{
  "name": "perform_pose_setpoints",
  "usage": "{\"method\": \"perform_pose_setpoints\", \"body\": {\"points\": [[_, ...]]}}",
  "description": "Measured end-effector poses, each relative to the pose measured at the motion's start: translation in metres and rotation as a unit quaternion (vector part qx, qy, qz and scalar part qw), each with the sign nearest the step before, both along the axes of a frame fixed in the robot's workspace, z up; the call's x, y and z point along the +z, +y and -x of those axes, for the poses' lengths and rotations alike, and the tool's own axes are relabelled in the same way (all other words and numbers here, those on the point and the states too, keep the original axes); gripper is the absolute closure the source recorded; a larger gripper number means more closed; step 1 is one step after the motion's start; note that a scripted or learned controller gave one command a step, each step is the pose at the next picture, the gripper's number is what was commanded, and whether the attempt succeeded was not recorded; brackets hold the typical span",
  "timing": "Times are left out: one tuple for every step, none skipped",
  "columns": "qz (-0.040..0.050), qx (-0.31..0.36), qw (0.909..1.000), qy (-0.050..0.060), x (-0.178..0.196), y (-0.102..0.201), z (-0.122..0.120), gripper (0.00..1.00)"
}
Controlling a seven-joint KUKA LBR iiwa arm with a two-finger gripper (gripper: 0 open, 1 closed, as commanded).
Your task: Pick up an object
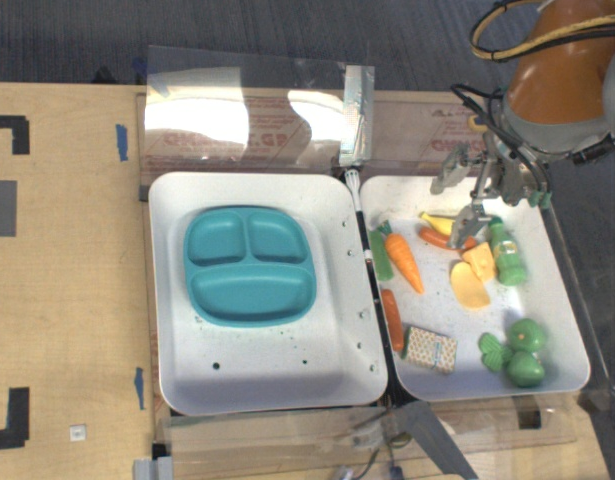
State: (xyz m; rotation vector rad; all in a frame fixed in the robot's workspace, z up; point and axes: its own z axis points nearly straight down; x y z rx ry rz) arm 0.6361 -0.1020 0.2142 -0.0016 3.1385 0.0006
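Observation:
My gripper (471,218) hangs over the back of the right bin (567,308), open, with nothing seen between its fingers. Its lower fingertip (469,234) is close above a small orange-red piece (439,236) and a yellow banana-like piece (437,218). Just in front lie a yellow chunk (474,273) and a green bottle-shaped toy (505,253). An orange carrot (403,260) and a green pod (380,254) lie at the bin's left side. A red chili (392,318), a patterned square block (430,349) and green peppers (520,353) sit toward the front.
The left bin (177,368) holds a teal divided plate (250,266). A clear plastic panel (247,118) stands behind the bins. The divider rim between the bins (365,268) runs next to the carrot and chili. The arm's orange wrist (567,58) looms at the upper right.

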Motion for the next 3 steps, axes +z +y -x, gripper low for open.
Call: {"method": "perform_pose_setpoints", "body": {"points": [[-0.0012, 0.07, 0.9975, 0.004, -0.101, -0.008, 0.017, 0.0], [0.0004, 0.017, 0.9998, -0.002, -0.126, 0.01, 0.014, 0.0], [0.0016, 0.023, 0.9997, -0.003, -0.125, -0.034, 0.107, 0.0]]}}
